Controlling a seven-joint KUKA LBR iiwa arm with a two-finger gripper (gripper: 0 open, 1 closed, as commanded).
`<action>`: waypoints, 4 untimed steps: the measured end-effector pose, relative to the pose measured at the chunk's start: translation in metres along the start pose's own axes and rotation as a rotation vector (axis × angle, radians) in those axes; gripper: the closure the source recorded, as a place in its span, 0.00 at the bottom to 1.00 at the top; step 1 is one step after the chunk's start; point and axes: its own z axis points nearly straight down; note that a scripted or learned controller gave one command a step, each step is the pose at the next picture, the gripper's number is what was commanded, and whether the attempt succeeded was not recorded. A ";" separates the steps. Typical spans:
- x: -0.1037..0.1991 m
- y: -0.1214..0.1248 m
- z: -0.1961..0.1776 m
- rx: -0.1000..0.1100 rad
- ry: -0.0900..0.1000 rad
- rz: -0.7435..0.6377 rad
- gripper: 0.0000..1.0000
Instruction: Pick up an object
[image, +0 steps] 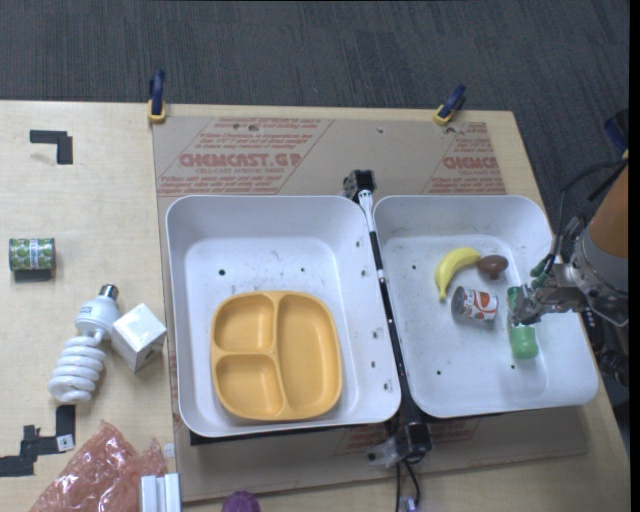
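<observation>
Two white bins sit side by side on your bench. Your gripper (522, 308) hangs low in the right bin (470, 385), its fingers closed around the top of a green object (524, 342), right of the can (474, 304) and banana (453, 268).

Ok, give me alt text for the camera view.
From the right, the gripper hangs low over the right bin, by a green object, with a can, a banana and a brown object lying nearby. The left bin holds a yellow divided tray.
</observation>
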 end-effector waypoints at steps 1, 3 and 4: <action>0.002 -0.005 0.104 0.000 0.001 0.002 0.00; 0.072 0.022 0.104 0.001 0.001 0.001 0.00; 0.071 0.023 0.094 -0.002 0.000 0.003 1.00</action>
